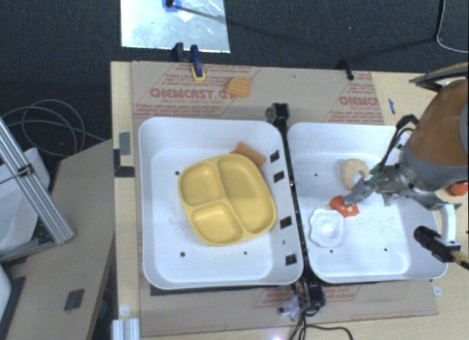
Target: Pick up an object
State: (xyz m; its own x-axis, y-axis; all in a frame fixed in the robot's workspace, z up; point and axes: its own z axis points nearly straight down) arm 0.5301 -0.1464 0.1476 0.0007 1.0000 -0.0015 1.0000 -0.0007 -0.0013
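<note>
In the right bin [381, 258] lie a small red-orange object [343, 206], a beige rounded object [353, 169] and a white object [326, 228] with a raised middle. My gripper [355, 196] reaches in from the right and its tip sits right at the red-orange object's upper right edge, just below the beige one. The tip partly covers the red-orange object, and I cannot make out whether it touches it.
The left bin [161, 258] holds a yellow three-compartment plate [223, 198] with a brown-orange piece [250, 154] tucked behind its far edge. Another orange piece [238, 86] lies on the cardboard behind the bins. A black divider [287, 185] separates the bins.
</note>
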